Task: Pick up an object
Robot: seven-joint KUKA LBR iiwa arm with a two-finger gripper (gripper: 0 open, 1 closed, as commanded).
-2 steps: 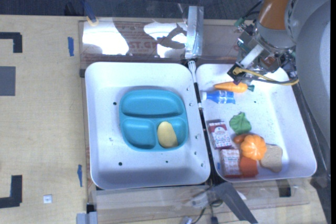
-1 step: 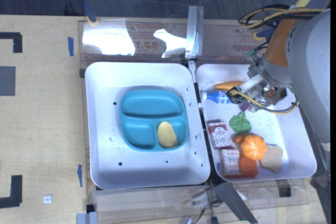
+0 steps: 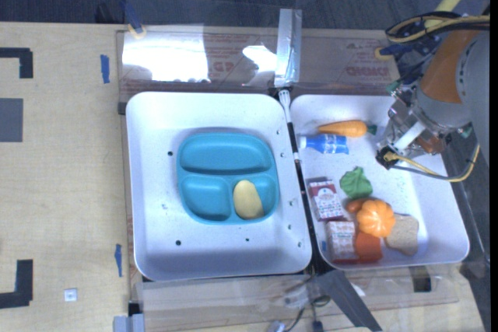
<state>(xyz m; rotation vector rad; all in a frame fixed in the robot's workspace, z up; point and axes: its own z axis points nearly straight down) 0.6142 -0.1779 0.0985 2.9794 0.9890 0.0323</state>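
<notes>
Left bin (image 3: 148,167): blue tray (image 3: 226,155), yellow lump (image 3: 247,199) in its lower right compartment.
Right bin (image 3: 436,194): gripper (image 3: 398,134) over upper right part; open or closed, cannot tell.
Likely target, carrot (image 3: 342,128): upper part of right bin, just left of gripper, long axis left-right, bottle (image 3: 325,143) just below it.
</notes>
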